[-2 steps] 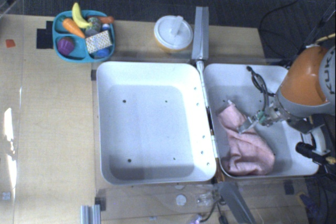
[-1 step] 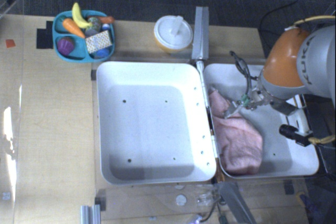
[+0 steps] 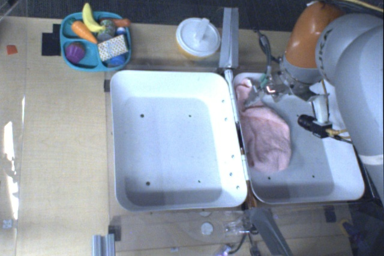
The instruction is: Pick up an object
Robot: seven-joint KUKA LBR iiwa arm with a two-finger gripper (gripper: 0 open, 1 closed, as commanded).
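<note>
Reaching into the right bin (image 3: 312,189) from your right, the arm (image 3: 336,39) has its jaws (image 3: 268,86) low at the far end of a pink cloth (image 3: 267,135); you cannot tell how they stand, or whether they grip anything. That cloth lies bunched against the bin's left wall. Expect trouble there: soft folds could slip free, or the wall could block a clean close. The left bin (image 3: 174,141) sits beside it. A toy tray (image 3: 96,40) and lidded cup (image 3: 198,37) rest on the worktop (image 3: 54,159), well apart.
</note>
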